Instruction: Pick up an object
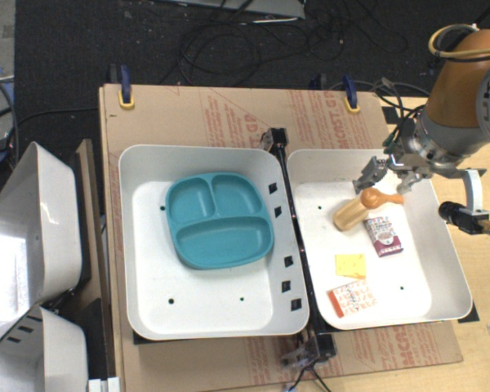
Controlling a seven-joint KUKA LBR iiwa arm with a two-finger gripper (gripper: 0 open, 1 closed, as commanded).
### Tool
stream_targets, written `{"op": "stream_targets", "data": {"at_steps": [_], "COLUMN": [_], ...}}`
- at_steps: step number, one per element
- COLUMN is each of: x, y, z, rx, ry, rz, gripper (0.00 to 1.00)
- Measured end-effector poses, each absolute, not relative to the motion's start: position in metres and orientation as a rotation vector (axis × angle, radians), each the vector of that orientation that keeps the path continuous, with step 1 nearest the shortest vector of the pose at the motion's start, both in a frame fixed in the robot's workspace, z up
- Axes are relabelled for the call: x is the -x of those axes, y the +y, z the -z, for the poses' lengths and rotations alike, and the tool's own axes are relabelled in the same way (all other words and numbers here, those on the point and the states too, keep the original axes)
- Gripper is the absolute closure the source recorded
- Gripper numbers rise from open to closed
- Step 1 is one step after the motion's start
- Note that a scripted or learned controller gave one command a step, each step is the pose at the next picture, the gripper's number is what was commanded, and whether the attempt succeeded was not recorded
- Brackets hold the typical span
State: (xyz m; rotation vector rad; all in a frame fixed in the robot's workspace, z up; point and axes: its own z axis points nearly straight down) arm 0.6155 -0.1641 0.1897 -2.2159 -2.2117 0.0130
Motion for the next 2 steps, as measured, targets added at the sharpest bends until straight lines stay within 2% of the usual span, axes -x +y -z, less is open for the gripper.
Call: {"op": "stream_targets", "data": {"at_steps": [1,2], "x": [-0.619,-0.618], "y": [-0.164,-0.161], "z": [-0.198,-0.155], "rx": [2.221,2.220], "ry": [-2.222,-2.220], "rz": [0.000,-0.004], "gripper": [0.00,0.00]}}
